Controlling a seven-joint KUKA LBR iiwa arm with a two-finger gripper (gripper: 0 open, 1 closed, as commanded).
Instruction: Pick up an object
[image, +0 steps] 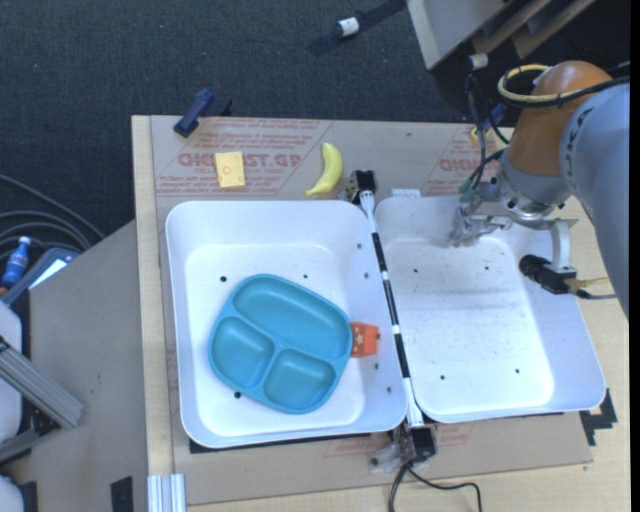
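1. The tool (468, 228) hangs low over the far part of the right bin (480, 330), close to that bin's back wall and a little in from the divide between the two bins. Nothing is seen in its grip, and from this slant I cannot tell whether it stands apart or together.
2. The arm (590, 110), grey with its orange band, comes in from the right of the view and bends down to the tool.
3. The left bin (200, 250) lies just beside the right one, their long rims touching down the middle.
4. A blue plate (280, 343) with three compartments lies flat in the left bin, toward its near half and well apart from the tool.
5. A small orange piece (365, 340) sits at the plate's right edge, touching it or nearly so, between the plate and the divide.
6. On the surface (260, 140) behind the left bin lies a banana (325, 170), near the bin's far right corner.
7. A yellow tag (229, 171) lies flat to the left of the banana.
8. A dark blue object (195, 112) rests at the surface's far left corner.
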